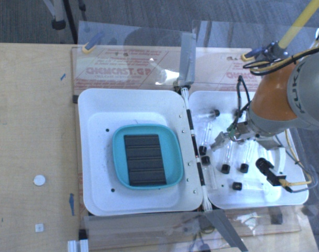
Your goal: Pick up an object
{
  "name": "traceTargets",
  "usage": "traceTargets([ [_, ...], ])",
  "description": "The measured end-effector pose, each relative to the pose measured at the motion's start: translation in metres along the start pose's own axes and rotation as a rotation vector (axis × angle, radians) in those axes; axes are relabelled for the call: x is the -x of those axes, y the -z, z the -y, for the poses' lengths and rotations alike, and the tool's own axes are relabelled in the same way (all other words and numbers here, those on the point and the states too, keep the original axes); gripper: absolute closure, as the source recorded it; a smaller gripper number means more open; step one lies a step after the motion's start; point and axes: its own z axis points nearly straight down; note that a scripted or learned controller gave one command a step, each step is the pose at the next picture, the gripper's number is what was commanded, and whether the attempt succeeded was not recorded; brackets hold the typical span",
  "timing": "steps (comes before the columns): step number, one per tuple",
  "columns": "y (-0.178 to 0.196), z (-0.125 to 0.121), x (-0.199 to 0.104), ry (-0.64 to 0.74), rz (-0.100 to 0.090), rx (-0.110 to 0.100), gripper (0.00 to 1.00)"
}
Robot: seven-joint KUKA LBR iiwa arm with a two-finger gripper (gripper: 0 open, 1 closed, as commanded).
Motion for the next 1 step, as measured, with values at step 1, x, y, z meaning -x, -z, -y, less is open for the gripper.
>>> traceTargets([
  [1, 0.0201, 0.0538, 0.0097, 0.102, -0.015, -0.020, 0.00],
])
